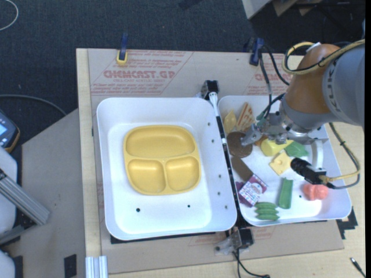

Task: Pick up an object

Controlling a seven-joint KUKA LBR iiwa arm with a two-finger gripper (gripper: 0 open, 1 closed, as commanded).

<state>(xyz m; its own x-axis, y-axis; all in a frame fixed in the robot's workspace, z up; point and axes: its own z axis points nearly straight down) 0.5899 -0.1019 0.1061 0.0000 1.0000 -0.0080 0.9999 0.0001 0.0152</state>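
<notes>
Arm enters from the right of the frame; pincer point(259, 133) sits low in the upper-left part of the right bin point(339, 204), over the crowded end of the pile. Whether it is released or clenched — cannot tell; wrist and cabling hide the tip.

Left bin point(110, 155) holds a yellow divided tray point(162, 158) at frame centre-left, well apart from the arm.

Right bin contents, judged as candidates:
- brown round piece point(237, 144), just left of and slightly below the pincer, nearest thing to it.
- yellow block point(271, 147), just right of and below the tip.
- yellow wedge point(280, 165), further down the frame.
- green stick point(286, 193), long axis running near top-to-bottom of the frame, lower middle of the bin.
- green pods point(266, 211) and purple packet point(251, 190), lower left of the bin.
- pink piece point(315, 191), lower right.

Judgement: nothing seen lifted. The brown piece lies toward the left bin wall from the pincer — a short leftward shift would centre over it, though the wall crowds that side.
</notes>
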